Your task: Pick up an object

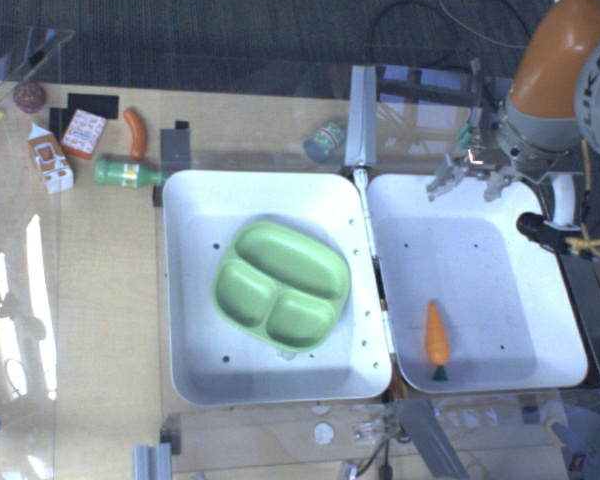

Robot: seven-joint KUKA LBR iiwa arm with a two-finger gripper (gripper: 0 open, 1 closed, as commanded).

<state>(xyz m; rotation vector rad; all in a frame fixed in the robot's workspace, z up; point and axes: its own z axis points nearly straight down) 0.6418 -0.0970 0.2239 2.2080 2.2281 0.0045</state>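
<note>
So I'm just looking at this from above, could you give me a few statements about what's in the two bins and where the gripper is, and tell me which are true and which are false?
1. A carrot lies in the right bin. True.
2. The green tray has three compartments. True.
3. The gripper is holding the carrot. False: the gripper is open near the bin's far edge, and the carrot lies apart from it near the front.
4. The green tray sits in the right bin. False: it sits in the left bin.
5. A green bottle lies on the bench outside the bins. True.
</note>
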